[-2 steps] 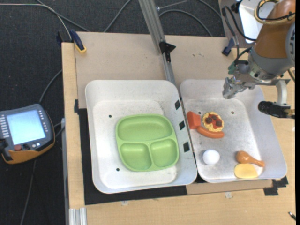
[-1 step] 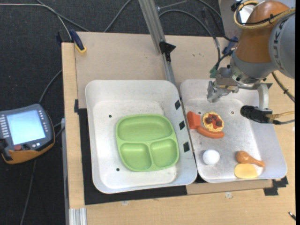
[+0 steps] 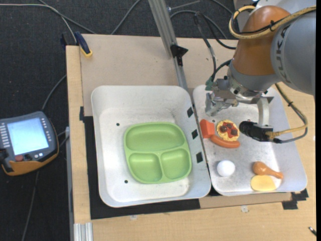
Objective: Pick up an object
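Observation:
My gripper (image 3: 216,106) hangs over the back left part of the right bin (image 3: 296,169), just behind the toys. Below it lie a red-orange block (image 3: 206,128) and a small round pizza toy (image 3: 227,130) resting on an orange sausage-like piece (image 3: 224,142). Nearer the front are a white ball (image 3: 225,168), a brown drumstick (image 3: 267,169) and a pale yellow piece (image 3: 264,184). The gripper touches none of them that I can see.
The left bin (image 3: 108,134) holds a green divided plate (image 3: 157,151). A metal pole (image 3: 165,29) slants up behind the bins. A handheld pendant (image 3: 25,142) lies on the floor at the left. The wall between the bins runs close to the red-orange block.

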`<action>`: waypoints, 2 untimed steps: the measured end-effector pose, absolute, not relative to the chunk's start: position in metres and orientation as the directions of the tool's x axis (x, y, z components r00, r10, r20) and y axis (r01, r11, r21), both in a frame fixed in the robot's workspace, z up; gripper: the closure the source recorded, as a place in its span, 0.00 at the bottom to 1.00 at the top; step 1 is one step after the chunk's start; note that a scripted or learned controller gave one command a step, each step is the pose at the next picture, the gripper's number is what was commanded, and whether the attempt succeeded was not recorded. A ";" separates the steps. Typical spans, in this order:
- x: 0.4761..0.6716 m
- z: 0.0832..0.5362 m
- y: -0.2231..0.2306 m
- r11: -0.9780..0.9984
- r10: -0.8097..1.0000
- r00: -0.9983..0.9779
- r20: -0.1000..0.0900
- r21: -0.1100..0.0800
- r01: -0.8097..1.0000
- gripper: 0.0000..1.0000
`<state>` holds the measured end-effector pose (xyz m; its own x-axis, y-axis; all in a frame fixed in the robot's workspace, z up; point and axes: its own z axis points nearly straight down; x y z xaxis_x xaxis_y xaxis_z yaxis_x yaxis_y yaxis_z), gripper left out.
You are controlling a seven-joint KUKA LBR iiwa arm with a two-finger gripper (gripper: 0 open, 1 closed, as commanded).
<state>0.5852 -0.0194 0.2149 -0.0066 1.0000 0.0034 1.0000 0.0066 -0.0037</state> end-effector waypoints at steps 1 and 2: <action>0.565 0.227 0.035 0.007 1.000 -0.007 0.004 -0.003 1.000 1.00; 0.538 0.215 0.082 0.006 1.000 -0.006 0.003 -0.006 1.000 1.00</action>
